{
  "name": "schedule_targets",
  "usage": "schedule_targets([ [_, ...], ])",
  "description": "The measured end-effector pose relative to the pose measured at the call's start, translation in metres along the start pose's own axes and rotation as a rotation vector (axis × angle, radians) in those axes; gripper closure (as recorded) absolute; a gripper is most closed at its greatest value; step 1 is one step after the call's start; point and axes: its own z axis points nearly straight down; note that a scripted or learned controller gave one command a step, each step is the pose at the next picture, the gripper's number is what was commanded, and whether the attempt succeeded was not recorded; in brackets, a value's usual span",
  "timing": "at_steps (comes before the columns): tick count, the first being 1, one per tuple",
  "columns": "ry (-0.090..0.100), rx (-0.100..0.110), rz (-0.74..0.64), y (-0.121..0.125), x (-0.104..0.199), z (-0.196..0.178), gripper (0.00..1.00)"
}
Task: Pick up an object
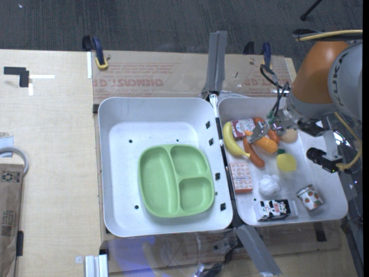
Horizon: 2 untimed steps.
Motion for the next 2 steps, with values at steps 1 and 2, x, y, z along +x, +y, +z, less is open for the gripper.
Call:
schedule_targets([
  [1, 0.003, 0.005, 0.007, -0.033, 0.016, 0.013, 0.0],
  [2, 0.003, 0.002, 0.01, -0.032, 0.015, 0.003, 1.0],
])
